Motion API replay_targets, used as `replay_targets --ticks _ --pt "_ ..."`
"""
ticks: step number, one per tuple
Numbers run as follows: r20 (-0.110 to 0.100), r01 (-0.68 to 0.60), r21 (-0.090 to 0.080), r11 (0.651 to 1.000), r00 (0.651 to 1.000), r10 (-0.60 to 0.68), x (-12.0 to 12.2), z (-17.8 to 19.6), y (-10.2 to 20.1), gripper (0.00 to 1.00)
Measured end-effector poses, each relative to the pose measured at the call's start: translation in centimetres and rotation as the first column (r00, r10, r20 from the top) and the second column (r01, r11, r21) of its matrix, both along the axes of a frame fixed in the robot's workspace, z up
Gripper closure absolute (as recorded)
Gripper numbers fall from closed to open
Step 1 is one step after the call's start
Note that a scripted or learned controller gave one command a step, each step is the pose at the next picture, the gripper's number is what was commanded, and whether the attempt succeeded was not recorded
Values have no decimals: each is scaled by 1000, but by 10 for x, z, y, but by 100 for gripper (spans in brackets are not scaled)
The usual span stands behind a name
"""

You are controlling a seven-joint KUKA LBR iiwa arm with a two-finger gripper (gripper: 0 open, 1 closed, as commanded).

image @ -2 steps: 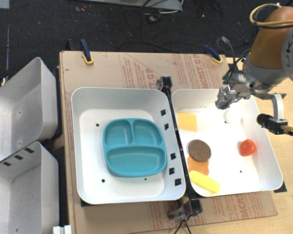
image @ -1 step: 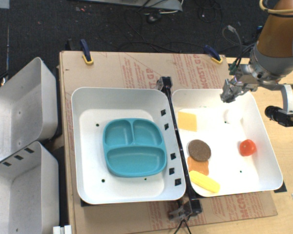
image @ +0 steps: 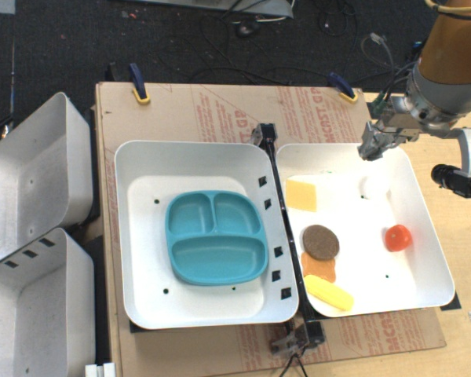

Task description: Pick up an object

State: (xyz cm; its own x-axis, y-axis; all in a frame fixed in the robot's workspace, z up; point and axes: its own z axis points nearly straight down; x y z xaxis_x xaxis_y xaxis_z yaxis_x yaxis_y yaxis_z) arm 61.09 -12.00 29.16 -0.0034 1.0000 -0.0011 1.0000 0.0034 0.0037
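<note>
Above the far rim of the right bin (image: pixel 424 203), the fingers (image: pixel 372 152) hung at the end of the grey and orange arm (image: pixel 447 45), pointing down. Whether they were spread or pressed together could not be told; nothing showed between them.

The things to pick lay loose on the right bin's floor, likely scattered so that each could be taken alone. A pale yellow square (image: pixel 301 194) lay below and left of the fingers, close to the divider (image: pixel 281 210). Farther from them came a brown disc (image: pixel 321 242), overlapping an orange piece (image: pixel 320 268), with a yellow bar (image: pixel 328 293) just beyond, touching or nearly touching the orange piece. A red ball (image: pixel 398 238) sat apart from the rest, below and a little right of the fingers, near the bin's right wall.

The left bin (image: pixel 133 210) held a teal divided tray (image: pixel 217 237), well apart from the fingers.

Bare white floor lay straight under and in front of the fingers, so a descent there looked free. The ball seemed the easiest target, with open room all round, though it could roll. The square sat near the divider, which might crowd one finger. The disc, orange piece and bar were crowded together.
</note>
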Motion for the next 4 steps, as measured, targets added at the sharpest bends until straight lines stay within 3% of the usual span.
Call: replay_targets --ticks 2,4 --pt "-5 -4 1 1000 1000 4 -17 -13 105 100" --pt "-7 -4 2 1000 1000 4 -30 -56 213 100"
